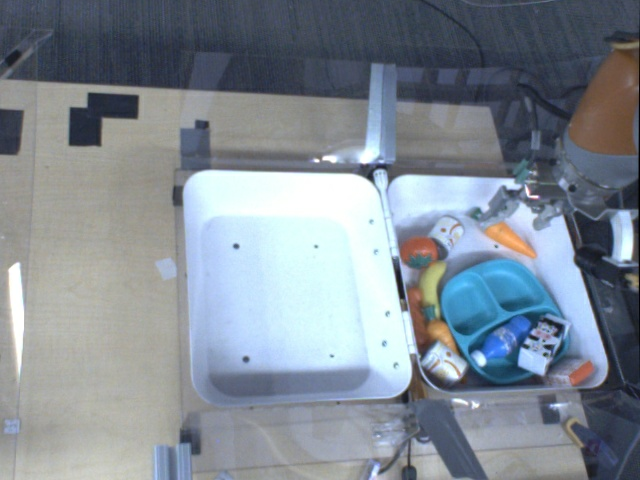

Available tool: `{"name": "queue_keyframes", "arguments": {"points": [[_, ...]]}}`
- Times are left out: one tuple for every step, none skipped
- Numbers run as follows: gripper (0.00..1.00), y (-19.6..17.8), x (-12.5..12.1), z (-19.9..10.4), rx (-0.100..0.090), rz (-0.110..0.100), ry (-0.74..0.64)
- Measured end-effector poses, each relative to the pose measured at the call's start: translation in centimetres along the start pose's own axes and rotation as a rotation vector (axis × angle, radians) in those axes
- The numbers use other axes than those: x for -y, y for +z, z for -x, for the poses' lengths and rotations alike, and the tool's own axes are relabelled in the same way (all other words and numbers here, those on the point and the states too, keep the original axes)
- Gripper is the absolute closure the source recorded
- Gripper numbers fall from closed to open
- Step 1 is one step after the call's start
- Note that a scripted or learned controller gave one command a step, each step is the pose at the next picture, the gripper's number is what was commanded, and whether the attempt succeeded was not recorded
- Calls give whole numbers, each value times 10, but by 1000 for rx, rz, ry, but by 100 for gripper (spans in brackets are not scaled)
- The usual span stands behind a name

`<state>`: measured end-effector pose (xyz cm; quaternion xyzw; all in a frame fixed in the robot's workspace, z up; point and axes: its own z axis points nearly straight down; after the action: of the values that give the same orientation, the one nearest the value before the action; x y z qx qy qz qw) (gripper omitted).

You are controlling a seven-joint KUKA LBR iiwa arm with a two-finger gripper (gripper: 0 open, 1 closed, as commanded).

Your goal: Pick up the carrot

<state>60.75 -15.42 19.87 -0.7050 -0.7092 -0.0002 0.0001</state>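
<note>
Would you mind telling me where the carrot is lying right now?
The carrot lies in the right-hand bin of the camera view, near its far right corner, just above the blue divided tray and just below the hand.

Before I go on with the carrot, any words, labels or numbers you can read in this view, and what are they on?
No text can be read.
Small box in the blue tray: black and white print, too blurred to read.
Blue bottle: white label, too small to read.
Cup near the carrot: markings, illegible.
</note>
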Motion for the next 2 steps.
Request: {"name": "queue_keyframes", "arguments": {"points": [[0,104,-25,28,1,1,-129],[100,95,-28,27,2,5,-132]]}}
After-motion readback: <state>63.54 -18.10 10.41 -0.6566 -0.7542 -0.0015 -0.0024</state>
